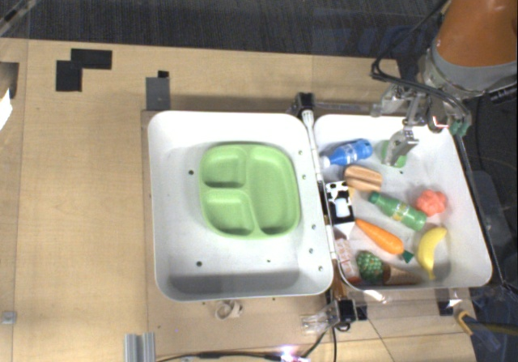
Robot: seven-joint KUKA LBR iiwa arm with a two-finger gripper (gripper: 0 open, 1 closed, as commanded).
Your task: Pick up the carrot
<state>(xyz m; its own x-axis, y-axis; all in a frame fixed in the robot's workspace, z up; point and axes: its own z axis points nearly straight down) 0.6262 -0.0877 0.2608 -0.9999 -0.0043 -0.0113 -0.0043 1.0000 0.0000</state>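
Carrot (380,237) lies flat, long axis ten-to-four, green tip at four. Gripper (398,149) up at twelve, well apart, grip unreadable.

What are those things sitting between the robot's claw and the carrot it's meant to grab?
In the camera view, a hot dog and a green bottle lie between the gripper and the carrot, all inside the right bin.

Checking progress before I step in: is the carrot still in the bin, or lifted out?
Still in. The carrot lies flat on the floor of the right bin, between the green bottle and the banana; the gripper is well apart from it.
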